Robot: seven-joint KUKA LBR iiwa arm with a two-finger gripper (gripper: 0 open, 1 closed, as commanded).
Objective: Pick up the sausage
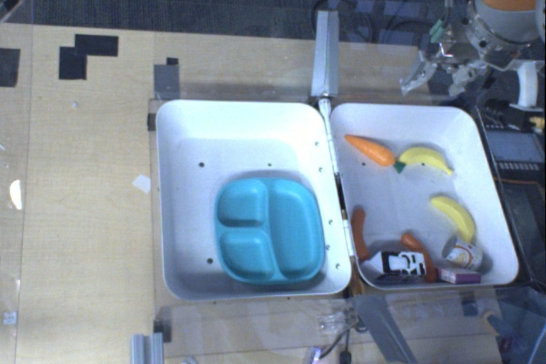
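We see our gripper (437, 72) hovering above the right bin's (478, 128) far rim, fingers spread wide and holding nothing. The sausage (359, 233) lies well below-left of it, against the bin's left wall.

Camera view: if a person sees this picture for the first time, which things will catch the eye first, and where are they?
The blue divided tray in the left bin stands out most against the white. Next come the colours in the right bin: an orange carrot and two yellow bananas, with the brown sausage lying along its left wall. The gripper hangs above the bin's far right corner, away from the sausage.
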